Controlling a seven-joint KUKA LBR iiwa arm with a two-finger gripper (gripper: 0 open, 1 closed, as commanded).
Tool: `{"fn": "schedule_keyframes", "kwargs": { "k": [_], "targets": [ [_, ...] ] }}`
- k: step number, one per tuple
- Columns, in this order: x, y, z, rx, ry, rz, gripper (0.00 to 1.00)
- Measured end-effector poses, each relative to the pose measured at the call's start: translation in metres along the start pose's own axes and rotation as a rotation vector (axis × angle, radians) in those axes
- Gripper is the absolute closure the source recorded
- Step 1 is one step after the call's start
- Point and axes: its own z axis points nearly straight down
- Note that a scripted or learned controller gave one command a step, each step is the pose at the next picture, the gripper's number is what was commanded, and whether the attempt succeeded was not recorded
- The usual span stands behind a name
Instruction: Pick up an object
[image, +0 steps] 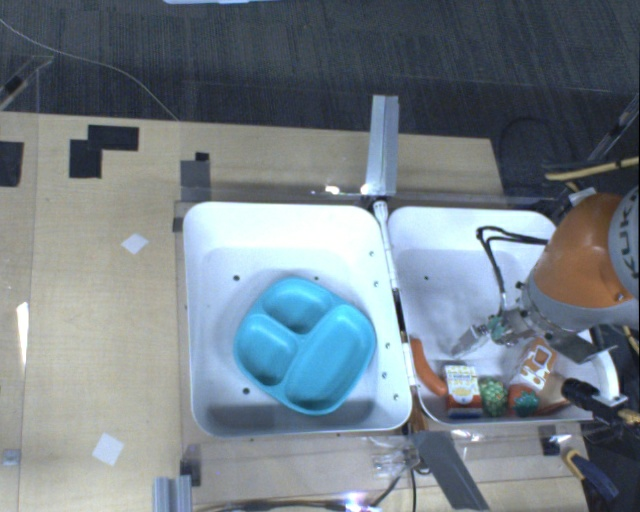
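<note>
We see two white bins: the left bin (205, 300) holds a blue divided plate (304, 344), large and rigid. In the right bin (440, 260), the gripper (497, 331) hovers above small toys crowding the near edge (we cannot tell its jaw state). The orange sausage-like piece (426, 368) looks light and smooth; we judge a grasp across its middle best.

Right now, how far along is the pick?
Done: the gripper has reached into the right bin, just above the toy food along its near wall. In hand: nothing visibly held. Left: grasp something, such as the small carton or the orange sausage, and lift it. The blue divided plate sits untouched in the left bin.
</note>
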Motion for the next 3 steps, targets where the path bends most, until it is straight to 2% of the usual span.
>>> {"fn": "schedule_keyframes", "kwargs": {
  "k": [1,2,3],
  "targets": [
    [-0.004,0.016,0.003,-0.007,-0.005,-0.448,0.0],
    [0.019,0.076,0.004,-0.008,-0.004,-0.498,0.0],
    [0.027,0.073,0.003,-0.008,-0.007,-0.65,0.0]
  ]
}}
